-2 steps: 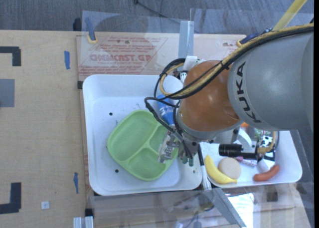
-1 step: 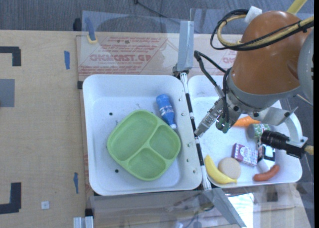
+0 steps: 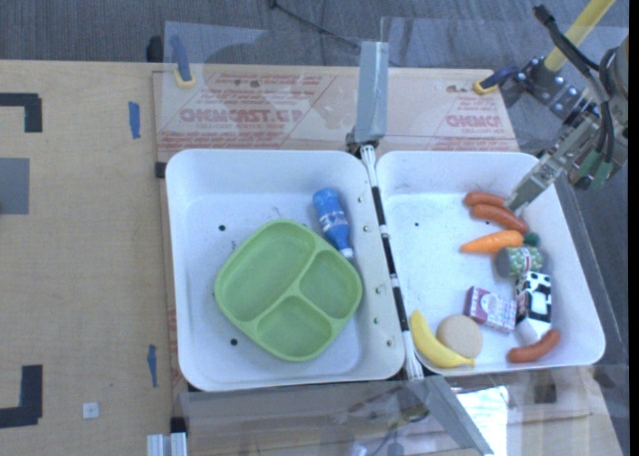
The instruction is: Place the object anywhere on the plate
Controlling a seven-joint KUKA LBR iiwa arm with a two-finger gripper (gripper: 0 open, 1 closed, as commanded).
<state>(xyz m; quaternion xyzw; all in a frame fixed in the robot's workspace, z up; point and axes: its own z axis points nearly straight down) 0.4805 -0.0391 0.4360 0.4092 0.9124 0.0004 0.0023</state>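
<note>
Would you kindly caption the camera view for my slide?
Tool poised over toy food in right bin; green plate waits in left bin.

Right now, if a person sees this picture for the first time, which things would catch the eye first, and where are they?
Probably the green plate, divided into three compartments, in the left bin, with a blue bottle beside its upper right edge. Next, the colourful toy food in the right bin: an orange carrot, a yellow banana. The gripper hovers above that bin's upper right.

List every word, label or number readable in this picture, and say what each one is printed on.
Red mirrored lettering on the clear plastic sheet behind the two white bins: too blurred to read.
Label on the blue plastic bottle: too small to read.
Print on the small pink carton: illegible.
Nothing reads clearly.
</note>
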